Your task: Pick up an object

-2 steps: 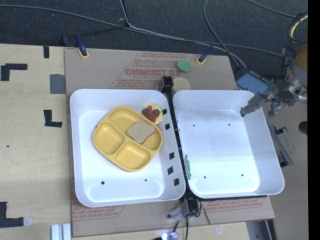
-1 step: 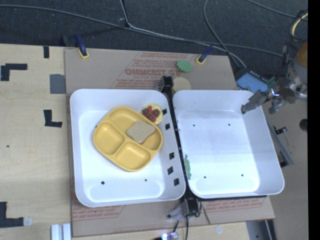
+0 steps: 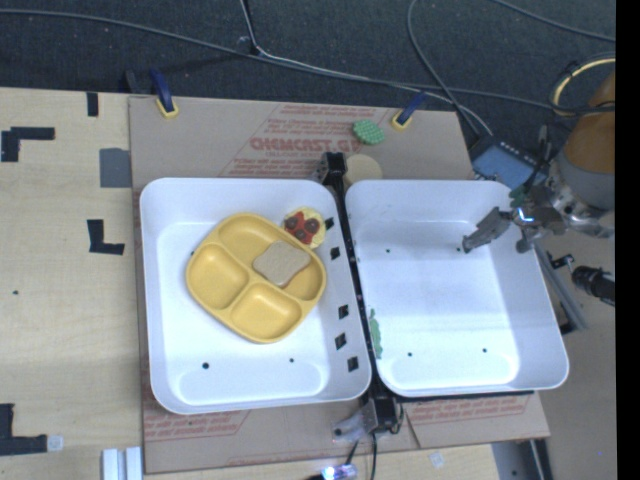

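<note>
Counting bins: two shallow white bins side by side, the left bin (image 3: 165, 298) and the right bin (image 3: 530, 358), touching along their inner walls.
Arm: one, its orange band (image 3: 590, 138) at the right edge of the view.
Gripper: one gripper (image 3: 495, 246), over the upper right part of the right bin, near its far wall.
Gripper state: the two fingers stand spread apart, one long grey finger (image 3: 482, 234) slanting down to the left; nothing lies between them.
Yellow plate: one divided yellow plate (image 3: 215, 273), lying flat in the middle of the left bin, set at a slant to the bin's walls.
Toast: one brown toast slice (image 3: 282, 263), lying in a compartment on the plate's right side.
Red-and-dark piece: one small red-and-dark piece (image 3: 305, 226), at the plate's upper right rim, near the wall between the bins; too small to tell what it is.
Green bits: two; one green scrap (image 3: 375, 333) against the left wall of the right bin, one round green piece (image 3: 368, 131) on the cardboard beyond the bins.
Cardboard: one cardboard sheet (image 3: 280, 138) under both bins.
Clamps: two blue-and-yellow clamps, a left clamp (image 3: 163, 98) and a right clamp (image 3: 408, 114), on the cardboard's far edge.
Gripper to objects: well apart from the plate, the toast and the red-and-dark piece, which all lie in the other bin.
</note>
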Robot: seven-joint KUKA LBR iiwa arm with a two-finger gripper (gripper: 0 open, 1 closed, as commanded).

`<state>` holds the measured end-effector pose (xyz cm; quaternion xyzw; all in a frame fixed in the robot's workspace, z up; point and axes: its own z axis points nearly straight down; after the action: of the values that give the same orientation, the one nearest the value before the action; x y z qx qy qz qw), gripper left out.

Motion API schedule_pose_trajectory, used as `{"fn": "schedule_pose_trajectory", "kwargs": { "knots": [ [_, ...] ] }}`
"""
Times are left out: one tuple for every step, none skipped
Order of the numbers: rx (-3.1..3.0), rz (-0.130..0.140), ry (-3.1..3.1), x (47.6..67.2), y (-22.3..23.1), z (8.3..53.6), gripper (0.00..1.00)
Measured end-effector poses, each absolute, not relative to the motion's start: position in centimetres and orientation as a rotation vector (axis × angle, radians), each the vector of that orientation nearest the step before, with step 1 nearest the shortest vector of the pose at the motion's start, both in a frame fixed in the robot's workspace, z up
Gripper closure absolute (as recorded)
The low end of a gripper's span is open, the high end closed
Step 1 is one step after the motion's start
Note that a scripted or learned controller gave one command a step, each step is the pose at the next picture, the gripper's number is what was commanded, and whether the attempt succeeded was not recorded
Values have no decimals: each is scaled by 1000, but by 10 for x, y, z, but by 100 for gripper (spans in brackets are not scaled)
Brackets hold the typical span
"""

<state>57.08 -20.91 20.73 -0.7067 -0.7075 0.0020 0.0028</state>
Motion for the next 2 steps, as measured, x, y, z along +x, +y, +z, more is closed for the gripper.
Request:
{"fn": "schedule_pose_trajectory", "kwargs": {
  "knots": [
    [-2214, 7, -2220, 575, -202, 146, 0],
    [-2221, 1, -2226, 574, -204, 84, 0]
  ]
}}
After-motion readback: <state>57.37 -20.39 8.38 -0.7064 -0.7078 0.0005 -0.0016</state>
